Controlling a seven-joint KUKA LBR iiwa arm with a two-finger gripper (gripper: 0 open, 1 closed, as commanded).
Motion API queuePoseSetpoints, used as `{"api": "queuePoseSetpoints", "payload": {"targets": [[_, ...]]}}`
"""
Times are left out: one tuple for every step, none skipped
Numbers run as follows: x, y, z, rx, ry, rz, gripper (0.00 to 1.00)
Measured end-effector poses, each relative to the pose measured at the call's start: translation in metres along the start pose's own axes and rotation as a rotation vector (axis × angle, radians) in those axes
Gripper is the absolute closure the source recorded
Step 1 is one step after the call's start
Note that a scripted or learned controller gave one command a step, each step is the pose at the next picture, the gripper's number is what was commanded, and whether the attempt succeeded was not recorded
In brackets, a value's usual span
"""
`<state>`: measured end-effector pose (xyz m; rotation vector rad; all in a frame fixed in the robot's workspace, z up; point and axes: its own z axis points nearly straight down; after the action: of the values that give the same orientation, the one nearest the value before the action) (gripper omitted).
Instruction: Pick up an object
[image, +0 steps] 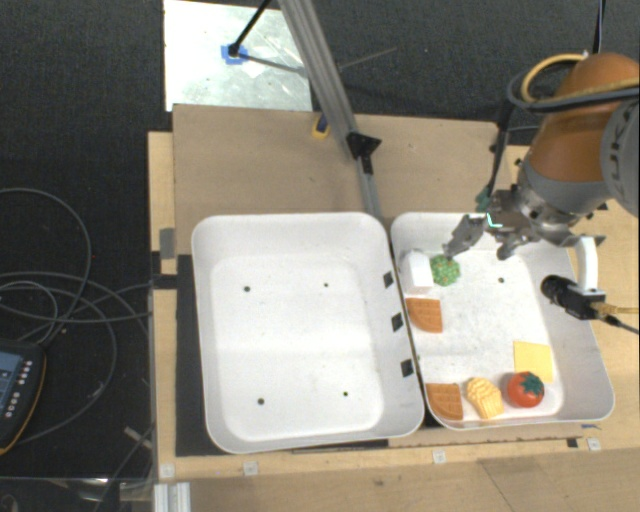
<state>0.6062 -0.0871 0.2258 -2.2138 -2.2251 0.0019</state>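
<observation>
My gripper (484, 244) hangs over the back of the right bin (500, 310), its two fingers spread apart with nothing between them. The left fingertip (461, 240) is just behind and to the right of a small green broccoli-like piece (446, 270). A white block (415, 269) lies right beside the green piece, against the bin's left wall. In front of them sits an orange waffle-like piece (425, 315).
A yellow slice (533, 358), a red tomato (526, 389), a yellow ridged piece (485, 397) and another orange piece (445, 401) lie along the right bin's front. The left bin (290, 330) adjoins it. A slanted grey pole (335, 90) stands behind the bins.
</observation>
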Motion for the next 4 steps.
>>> {"api": "queuePoseSetpoints", "payload": {"targets": [[0.0,0.001,-0.002,-0.004,-0.001,0.001,0.0],[0.001,0.0,0.039,0.0,-0.001,0.003,0.0],[0.003,0.002,0.102,0.002,-0.001,0.004,0.0],[0.002,0.008,0.117,-0.02,-0.004,0.003,0.0]]}}
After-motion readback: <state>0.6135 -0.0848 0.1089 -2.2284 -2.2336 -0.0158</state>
